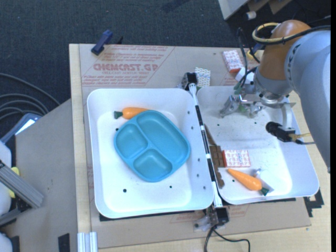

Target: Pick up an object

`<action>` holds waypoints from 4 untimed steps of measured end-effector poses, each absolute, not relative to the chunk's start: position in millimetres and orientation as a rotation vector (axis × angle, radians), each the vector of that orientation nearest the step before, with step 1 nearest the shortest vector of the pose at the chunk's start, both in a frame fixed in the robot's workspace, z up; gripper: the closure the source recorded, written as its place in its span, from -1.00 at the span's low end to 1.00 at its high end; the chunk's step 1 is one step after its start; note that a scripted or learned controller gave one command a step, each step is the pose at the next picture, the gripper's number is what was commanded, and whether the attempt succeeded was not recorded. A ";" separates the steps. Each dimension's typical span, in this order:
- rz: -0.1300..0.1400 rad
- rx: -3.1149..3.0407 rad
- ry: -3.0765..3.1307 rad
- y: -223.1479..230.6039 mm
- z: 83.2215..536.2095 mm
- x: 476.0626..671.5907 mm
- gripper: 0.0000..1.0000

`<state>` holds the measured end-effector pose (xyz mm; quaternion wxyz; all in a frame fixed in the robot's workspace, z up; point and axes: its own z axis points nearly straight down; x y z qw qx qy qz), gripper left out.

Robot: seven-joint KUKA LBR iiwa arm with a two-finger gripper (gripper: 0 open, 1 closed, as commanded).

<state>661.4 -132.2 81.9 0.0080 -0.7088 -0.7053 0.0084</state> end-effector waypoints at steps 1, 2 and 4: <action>0.022 -2.212 -2.205 -137.6 81.0 661.4 -1.00; 0.001 -2.221 -2.219 -140.4 145.3 575.2 -1.00; -0.021 -2.234 -2.228 -107.0 113.8 578.6 1.00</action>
